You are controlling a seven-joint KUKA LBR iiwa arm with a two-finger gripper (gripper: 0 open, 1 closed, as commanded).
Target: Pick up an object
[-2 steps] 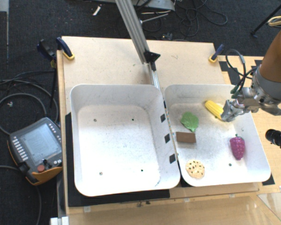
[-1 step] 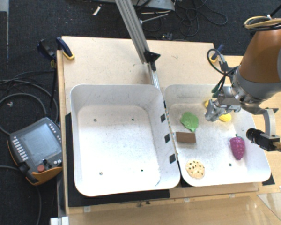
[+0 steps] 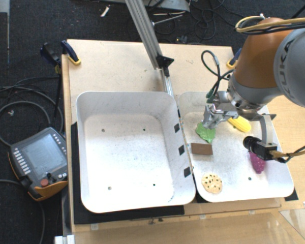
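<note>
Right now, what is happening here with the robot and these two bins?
The arm reaches into the right bin, and its gripper is down at a green object. Whether it grips the object is not clear. Nearby in that bin lie a brown block, a cookie, a yellow object and a purple object.

From where I stand, the one bit of lettering is on the grey arm (image 3: 294,60) at the right: large dark letters run down its casing, cut off at the frame's edge, and they look like part of "KUKA", though I can make out only the first strokes. The screen of the handheld pendant (image 3: 39,156) at the left is too blurred to read.
</note>
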